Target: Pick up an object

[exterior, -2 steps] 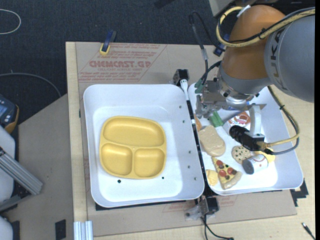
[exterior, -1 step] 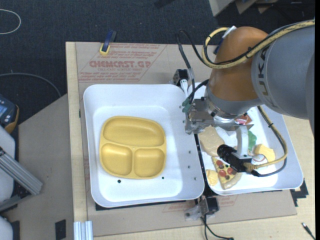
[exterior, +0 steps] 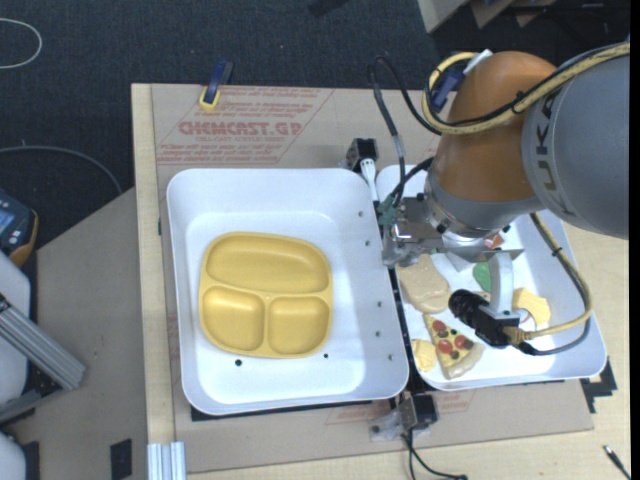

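the arm (exterior: 500,158) hides the claw, so i cannot tell its state; the pizza slice (exterior: 452,346) lies flat in the right bin (exterior: 585,353) (likely light, stiff plastic), best pinched across its edges

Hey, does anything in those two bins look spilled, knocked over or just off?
Nothing stands out. The yellow tray lies flat in the left bin, and the pizza slice and other toy foods sit inside the right bin.

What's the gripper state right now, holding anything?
Gripper: cannot be told; the wrist hides it from above. It sits low in the right bin over the toy bread slice.
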Action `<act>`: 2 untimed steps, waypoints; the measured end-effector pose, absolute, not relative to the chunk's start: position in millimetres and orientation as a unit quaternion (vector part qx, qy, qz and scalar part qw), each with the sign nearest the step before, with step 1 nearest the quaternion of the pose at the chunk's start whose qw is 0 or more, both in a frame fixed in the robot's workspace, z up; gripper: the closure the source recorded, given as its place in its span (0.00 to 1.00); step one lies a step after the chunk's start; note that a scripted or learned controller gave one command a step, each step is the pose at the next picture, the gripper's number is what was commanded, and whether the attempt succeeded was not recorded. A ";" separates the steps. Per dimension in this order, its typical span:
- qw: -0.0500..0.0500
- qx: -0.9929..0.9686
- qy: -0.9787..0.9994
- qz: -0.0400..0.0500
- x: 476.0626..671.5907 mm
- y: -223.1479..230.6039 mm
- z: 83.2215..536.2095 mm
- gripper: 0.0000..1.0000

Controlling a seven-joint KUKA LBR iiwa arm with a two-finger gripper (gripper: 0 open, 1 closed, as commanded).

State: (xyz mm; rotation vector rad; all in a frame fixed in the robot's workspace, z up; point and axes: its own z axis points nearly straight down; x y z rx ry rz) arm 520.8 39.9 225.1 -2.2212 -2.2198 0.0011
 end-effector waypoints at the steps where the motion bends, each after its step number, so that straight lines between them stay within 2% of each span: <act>1: 0.000 -0.706 -0.708 -0.001 520.6 55.5 230.1 1.00; 2: 0.002 -0.708 -0.707 0.001 519.0 45.1 217.8 1.00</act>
